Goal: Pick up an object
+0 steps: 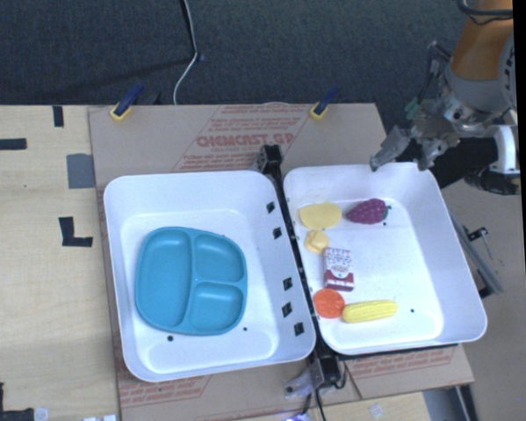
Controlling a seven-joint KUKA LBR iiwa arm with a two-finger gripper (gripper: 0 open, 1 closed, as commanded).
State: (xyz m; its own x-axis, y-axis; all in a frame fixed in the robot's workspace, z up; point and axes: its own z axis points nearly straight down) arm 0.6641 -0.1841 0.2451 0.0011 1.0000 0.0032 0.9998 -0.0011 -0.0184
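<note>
Gripper (403,156) above right bin's (454,248) far rim | jaws apparently spread, holding nothing | grapes (367,211) nearest, at seven o'clock, long axis three-to-nine.

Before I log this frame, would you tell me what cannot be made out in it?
- Gripper: blurred in the camera view, hanging above the right bin's far corner; its grip state is unreadable.
- Arm: cut off by the top and right edges.
- Carton: its print is too small to read.
- Small yellow piece: too small to identify.
- Cable: cut off by the top edge.
</note>
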